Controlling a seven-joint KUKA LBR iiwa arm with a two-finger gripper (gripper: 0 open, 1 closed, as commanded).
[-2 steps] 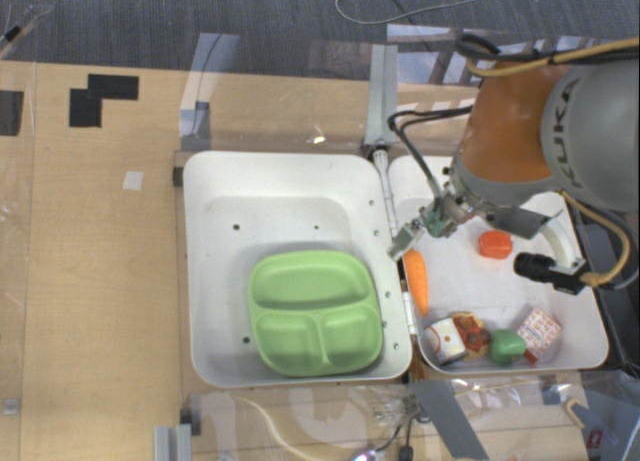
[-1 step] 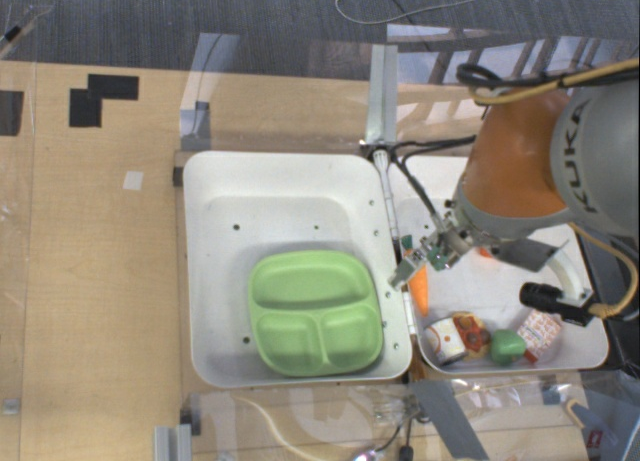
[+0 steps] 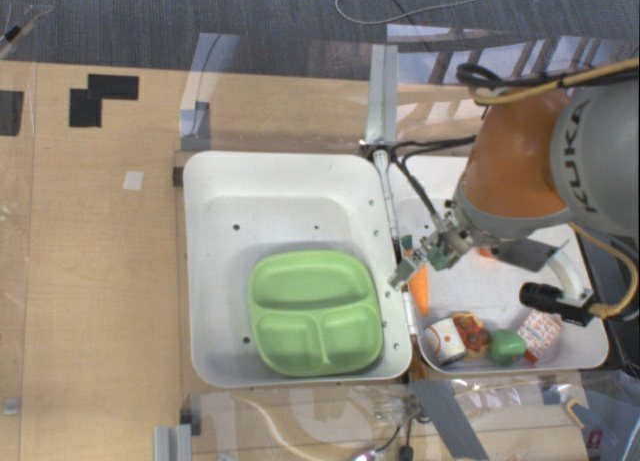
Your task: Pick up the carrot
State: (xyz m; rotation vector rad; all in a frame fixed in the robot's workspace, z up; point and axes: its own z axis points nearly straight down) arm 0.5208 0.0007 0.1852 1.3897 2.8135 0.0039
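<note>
The wooden worktop (image 3: 90,249) carries two white bins side by side. The left bin (image 3: 230,199) holds a green divided plate (image 3: 315,311). The grey and orange arm (image 3: 530,164) hangs over the right bin (image 3: 590,349), its pincer (image 3: 412,264) low at that bin's left wall; whether it is clenched cannot be told. The carrot (image 3: 421,291) lies just below the pincer, against the wall. Near the front edge sit a small can (image 3: 446,339), a green vegetable (image 3: 507,347) and a red-and-white packet (image 3: 541,332).

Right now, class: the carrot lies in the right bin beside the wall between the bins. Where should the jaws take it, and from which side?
Probably the carrot's middle, coming from above. It lies flat and narrow, running up and down the view, close to the dividing wall, so closing across its narrow width looks best. The gripper sits near its upper end.
</note>
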